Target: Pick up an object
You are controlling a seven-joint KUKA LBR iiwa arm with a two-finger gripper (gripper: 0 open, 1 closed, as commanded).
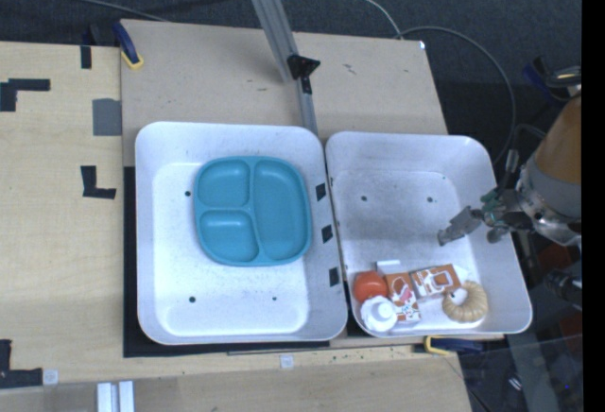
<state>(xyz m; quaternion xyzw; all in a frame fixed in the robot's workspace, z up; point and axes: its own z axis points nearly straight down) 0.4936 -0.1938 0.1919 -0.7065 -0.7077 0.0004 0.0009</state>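
Several small items lie along the front edge of the right bin [397, 179]. They are an orange-red round object [370, 285], a white round cap [380, 314], a red and white packet [423, 286] and a tan ring-shaped pastry [466, 302]. My gripper [456, 228] hangs over the right side of this bin, pointing left and down. It sits above and behind the packet and the pastry, apart from both. Nothing shows in its grasp.
In the left bin [163, 306] lies a blue divided plate [253, 211]. A grey metal pole [274, 13] slants from the top of the view down to the wall between the bins. Black cables [454, 32] trail beyond the bench at the right.
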